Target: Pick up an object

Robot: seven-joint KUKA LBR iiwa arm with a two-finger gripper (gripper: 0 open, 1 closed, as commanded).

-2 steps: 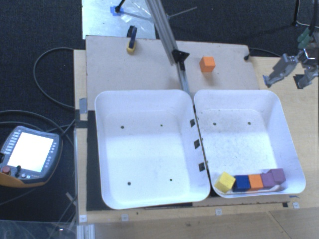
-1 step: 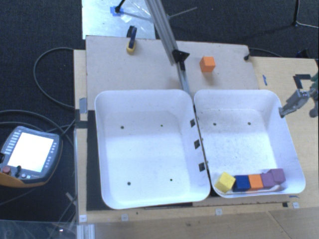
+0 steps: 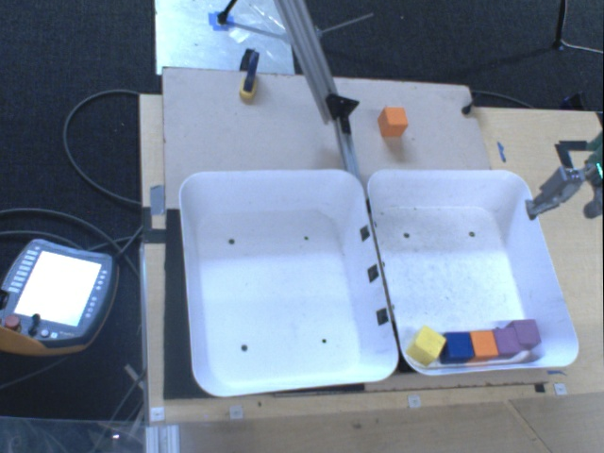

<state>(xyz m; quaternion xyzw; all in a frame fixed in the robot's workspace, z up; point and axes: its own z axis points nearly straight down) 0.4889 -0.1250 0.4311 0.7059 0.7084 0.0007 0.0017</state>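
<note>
Gripper: the gripper (image 3: 552, 196) shows at the far right edge of the camera view, just over the right rim of the right bin (image 3: 453, 253); whether it is spread or closed cannot be told (it is small and partly cut off by the frame edge), and nothing can be seen in its hold

Right bin: five cubes lie in a row along its near wall, touching or nearly so; from left to right a yellow cube (image 3: 427, 344) turned at an angle, a blue cube (image 3: 459, 346), an orange cube (image 3: 484, 343), then a pale purple cube (image 3: 508, 339) and a darker purple cube (image 3: 527, 332) in the near right corner; all sit well apart from the gripper

Left bin: the left bin (image 3: 274, 272) sits beside the right one, their inner rims touching

Board behind the bins: a second orange block (image 3: 394, 121) stands alone on the bare board behind the right bin; a yellow-and-blue clamp (image 3: 249, 75) sits near the board's far left edge; a slanted metal rail (image 3: 311, 45) runs down to the gap between the bins

Floor at left: a handheld control pendant (image 3: 55, 295) with a lit screen lies on the dark carpet, its cable looping beside the bench
</note>
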